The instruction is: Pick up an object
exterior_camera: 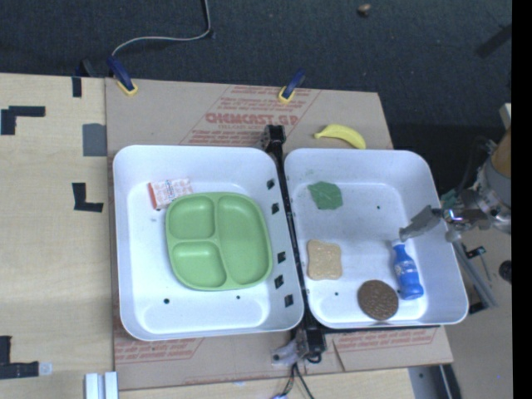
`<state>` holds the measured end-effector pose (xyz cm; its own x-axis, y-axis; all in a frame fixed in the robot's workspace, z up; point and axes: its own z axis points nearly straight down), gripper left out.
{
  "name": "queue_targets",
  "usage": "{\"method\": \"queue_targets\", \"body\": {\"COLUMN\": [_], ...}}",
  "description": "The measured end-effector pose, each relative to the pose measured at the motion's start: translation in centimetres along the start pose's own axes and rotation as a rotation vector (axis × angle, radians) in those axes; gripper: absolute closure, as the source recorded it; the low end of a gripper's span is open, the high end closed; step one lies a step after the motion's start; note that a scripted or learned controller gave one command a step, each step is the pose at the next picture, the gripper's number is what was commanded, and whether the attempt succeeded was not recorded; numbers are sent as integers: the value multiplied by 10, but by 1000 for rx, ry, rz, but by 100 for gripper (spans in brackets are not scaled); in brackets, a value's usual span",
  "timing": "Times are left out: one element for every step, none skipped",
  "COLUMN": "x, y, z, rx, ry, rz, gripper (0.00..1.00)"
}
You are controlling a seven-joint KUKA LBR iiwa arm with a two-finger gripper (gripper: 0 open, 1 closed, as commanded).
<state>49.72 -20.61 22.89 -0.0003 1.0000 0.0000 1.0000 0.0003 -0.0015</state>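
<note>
The right bin (pixel 416 169) holds a blue bottle (pixel 406 273) near its right wall, a brown round disc (pixel 378 299) at the front, a tan square cracker (pixel 324 259) and a green lump (pixel 325 194). My gripper (pixel 422 222) reaches in over the right rim of this bin, just above and to the right of the bottle's cap. I see nothing held in it. The left bin (pixel 133 223) carries a green divided plate (pixel 219 240) and a small red and white packet (pixel 169 192).
A yellow banana (pixel 341 135) lies on the cardboard behind the right bin. Clamps (pixel 123 77) pin the cardboard at the back. The arm's wrist (pixel 486 202) hangs beyond the right bin's right wall. A black divider (pixel 283 223) runs between the bins.
</note>
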Motion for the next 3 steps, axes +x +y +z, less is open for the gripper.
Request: {"method": "queue_targets", "body": {"x": [-17, 16, -16], "y": [14, 17, -11], "z": [110, 142, 142], "rx": [3, -4, -9], "ry": [1, -3, -1], "rz": [0, 1, -1], "gripper": [0, 0, 0]}}
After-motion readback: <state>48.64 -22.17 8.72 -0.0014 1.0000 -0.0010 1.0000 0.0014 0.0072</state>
